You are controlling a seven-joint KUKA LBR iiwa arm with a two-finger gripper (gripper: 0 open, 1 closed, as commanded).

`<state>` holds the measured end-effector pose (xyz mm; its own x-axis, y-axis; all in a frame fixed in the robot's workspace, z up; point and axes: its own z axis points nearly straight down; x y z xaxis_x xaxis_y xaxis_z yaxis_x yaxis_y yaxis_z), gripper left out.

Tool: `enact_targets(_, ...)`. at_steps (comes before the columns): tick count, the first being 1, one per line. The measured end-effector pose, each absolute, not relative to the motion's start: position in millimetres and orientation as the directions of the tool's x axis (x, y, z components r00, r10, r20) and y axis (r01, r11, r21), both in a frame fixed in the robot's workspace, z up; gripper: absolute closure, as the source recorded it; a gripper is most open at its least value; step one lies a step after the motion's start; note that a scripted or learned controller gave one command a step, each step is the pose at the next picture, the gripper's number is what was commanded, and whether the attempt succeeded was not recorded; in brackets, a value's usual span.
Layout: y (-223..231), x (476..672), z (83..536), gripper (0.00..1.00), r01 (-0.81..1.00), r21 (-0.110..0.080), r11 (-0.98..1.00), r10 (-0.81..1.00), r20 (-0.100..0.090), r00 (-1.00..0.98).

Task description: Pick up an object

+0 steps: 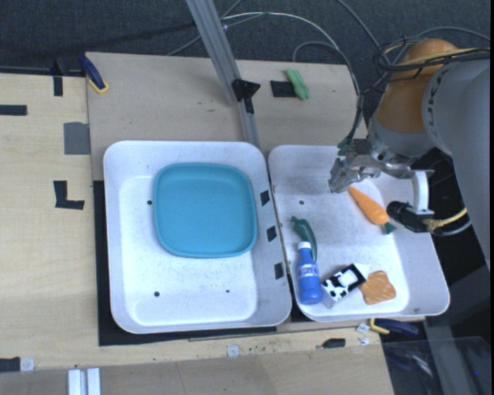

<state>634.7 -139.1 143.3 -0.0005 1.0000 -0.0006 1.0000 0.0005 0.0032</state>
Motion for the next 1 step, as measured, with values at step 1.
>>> enact_targets(1, -147.9, 639.0, 192.4, 1.00, 1.000, 0.004, 0.001, 1.000, -0.001, -0.001)
